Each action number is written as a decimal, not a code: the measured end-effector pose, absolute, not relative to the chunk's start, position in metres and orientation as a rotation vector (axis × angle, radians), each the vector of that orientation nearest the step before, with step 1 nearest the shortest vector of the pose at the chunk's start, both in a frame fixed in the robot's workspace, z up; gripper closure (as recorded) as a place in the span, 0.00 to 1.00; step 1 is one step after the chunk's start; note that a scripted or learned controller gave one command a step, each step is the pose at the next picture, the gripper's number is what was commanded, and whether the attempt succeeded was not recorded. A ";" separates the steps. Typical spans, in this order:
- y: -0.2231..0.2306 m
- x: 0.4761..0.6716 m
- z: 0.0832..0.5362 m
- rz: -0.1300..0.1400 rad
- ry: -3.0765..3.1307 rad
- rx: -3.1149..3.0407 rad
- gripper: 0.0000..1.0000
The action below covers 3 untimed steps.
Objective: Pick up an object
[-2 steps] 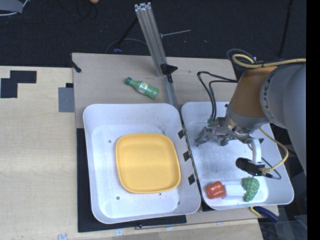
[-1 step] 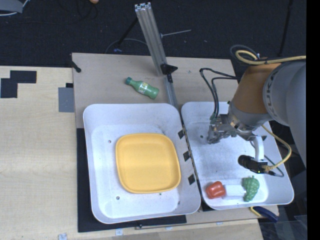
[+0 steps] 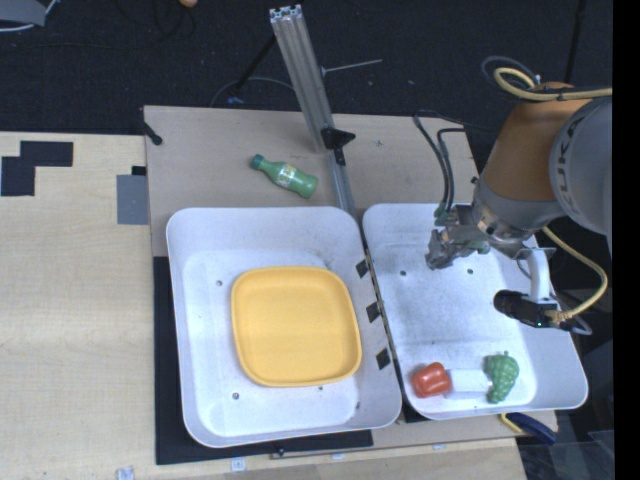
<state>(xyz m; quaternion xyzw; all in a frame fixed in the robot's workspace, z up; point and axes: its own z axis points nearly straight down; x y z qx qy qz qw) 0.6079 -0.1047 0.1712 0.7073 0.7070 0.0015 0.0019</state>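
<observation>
Grey and orange, the arm reaches in from the right and hangs its gripper (image 3: 445, 251) over the upper part of the right bin (image 3: 470, 313); it is dark and small here, and whether it is spread or pressed together I cannot tell, though nothing appears to be caught in it. Below it the bin floor is bare, so the tool seems poised rather than committed to a grab. The nearest things to pick lie well apart from it, along the bin's near edge: a red pepper (image 3: 431, 379) and, to its right, a green broccoli-like toy (image 3: 501, 376), with what may be a pale stick between them. The pepper sits squat, its long axis roughly along the bin's front wall; the green toy stands more on end, pointing up toward the arm. Both rest against the low front rim, probably because loose items slide there, which could crowd a two-finger approach. In the left bin (image 3: 195, 268) a yellow plate (image 3: 296, 325) lies flat in the middle. On the bench behind the bins a green bottle (image 3: 285, 175) lies on its side, its neck pointing to the upper left, out of easy reach.
</observation>
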 end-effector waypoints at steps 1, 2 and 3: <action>-0.105 0.609 0.223 0.004 2.218 2.220 1.00; -0.064 0.586 0.216 0.000 2.224 2.220 1.00; -0.026 0.564 0.227 0.002 2.224 2.219 1.00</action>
